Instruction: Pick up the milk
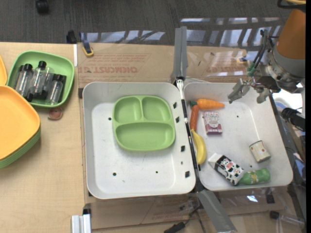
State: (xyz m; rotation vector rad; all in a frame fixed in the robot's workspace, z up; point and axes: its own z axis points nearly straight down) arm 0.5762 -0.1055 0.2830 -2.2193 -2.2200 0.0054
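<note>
Bench is carrying two shallow white bins side by side: the left bin [97, 178] and the right bin [272, 125], meeting along a shared middle wall. KUKA arm [294, 33] is reaching in from the right, hanging over the right bin's far right corner. A green divided plate [144, 122] is sitting flat toward the far half of the left bin. The gripper [249, 89] is hovering just above the right bin's far edge, fingers spread wide with nothing between them. Down the right bin's left wall a banana [199, 148] is lying lengthwise, with one carrot [194, 117] beyond it along the same wall and a second carrot [210, 103] lying crosswise near the far left corner. The milk [226, 168], a small carton printed in black-and-white cow patches, is lying on its side near the right bin's near edge, left of centre, just beside the banana's near tip. A green object [256, 176], too blurred to name, is lying just right of the milk against the near wall; whether they are touching cannot be told. A pink and white packet [212, 122] is lying flat between gripper and milk. A small tan box [260, 151] is tilting near the right wall. Key relation: the milk is lying well apart from the gripper, toward the near edge and slightly left of it, its long axis running diagonally from far-left to near-right. Judgement: the reach will likely need to cross the bin and turn the fingers across that diagonal.
</note>
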